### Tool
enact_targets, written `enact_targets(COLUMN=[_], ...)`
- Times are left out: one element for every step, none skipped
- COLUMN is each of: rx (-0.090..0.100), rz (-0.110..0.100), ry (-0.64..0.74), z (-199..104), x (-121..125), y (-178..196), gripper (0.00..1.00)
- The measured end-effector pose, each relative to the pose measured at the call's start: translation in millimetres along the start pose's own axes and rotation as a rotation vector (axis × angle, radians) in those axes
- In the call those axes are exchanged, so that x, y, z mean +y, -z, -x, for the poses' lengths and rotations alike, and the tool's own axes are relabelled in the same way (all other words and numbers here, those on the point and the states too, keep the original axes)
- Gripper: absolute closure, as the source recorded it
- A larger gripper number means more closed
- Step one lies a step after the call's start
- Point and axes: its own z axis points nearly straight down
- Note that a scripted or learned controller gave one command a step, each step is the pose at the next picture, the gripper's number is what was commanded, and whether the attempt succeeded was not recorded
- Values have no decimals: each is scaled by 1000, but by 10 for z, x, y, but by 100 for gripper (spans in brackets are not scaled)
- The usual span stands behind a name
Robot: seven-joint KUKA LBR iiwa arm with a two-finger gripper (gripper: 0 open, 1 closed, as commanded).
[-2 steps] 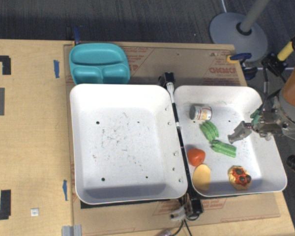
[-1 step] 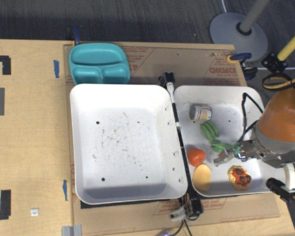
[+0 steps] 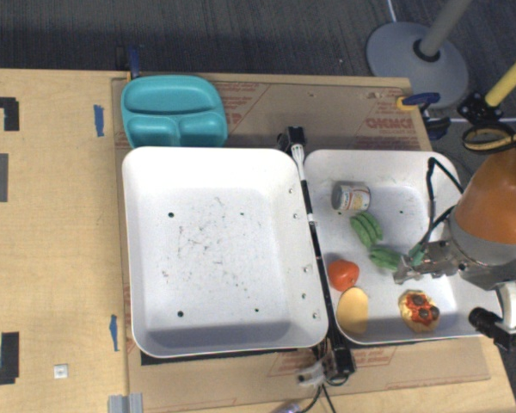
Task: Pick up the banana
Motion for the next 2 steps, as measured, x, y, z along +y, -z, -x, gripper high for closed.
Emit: enact_targets(rx=[0, 0], rz=[0, 0], ry=[0, 485], z=[0, -313], x=[-1, 35], y=[-1, -346], gripper=[0, 0])
